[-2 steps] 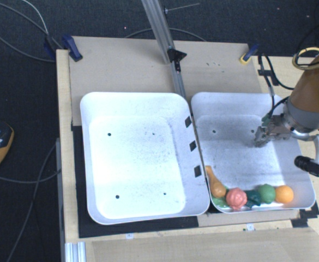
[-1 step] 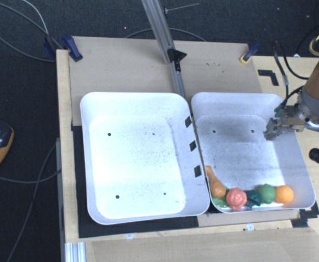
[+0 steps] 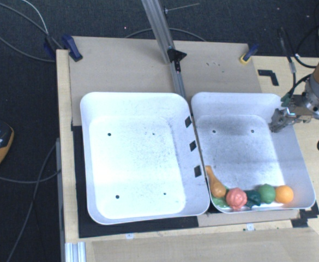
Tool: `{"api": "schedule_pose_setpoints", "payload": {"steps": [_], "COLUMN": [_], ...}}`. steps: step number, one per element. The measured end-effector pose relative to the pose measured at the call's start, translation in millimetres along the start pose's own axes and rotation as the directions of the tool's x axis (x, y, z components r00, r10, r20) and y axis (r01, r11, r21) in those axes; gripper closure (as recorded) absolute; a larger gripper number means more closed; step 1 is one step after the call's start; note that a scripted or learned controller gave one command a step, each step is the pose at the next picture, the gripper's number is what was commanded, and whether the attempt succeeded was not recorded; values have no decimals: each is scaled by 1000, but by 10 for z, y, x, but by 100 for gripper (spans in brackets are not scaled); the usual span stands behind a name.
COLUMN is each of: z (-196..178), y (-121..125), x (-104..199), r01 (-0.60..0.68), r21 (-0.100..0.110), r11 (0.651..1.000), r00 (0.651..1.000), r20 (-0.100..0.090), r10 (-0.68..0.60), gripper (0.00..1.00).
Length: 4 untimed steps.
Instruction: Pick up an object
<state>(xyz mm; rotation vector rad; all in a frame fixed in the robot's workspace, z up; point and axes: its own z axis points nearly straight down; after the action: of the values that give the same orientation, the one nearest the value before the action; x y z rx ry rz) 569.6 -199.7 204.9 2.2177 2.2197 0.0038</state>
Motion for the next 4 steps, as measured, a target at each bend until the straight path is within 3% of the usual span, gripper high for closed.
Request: {"api": "schedule_pose_setpoints", "payload": {"steps": [1,2,4], "z": [-221,-238,-205], "y": [7,-166,-221], "x": [0,455,1599], "r01": [-1,3,3], "r21": [2,3,4], "r11": [1000,1000,1000], "r00": [1000,1000,1000], "r20": [-1,-2,-3], "r10": [1,-3,-3], "gripper": [100,100,100]}}
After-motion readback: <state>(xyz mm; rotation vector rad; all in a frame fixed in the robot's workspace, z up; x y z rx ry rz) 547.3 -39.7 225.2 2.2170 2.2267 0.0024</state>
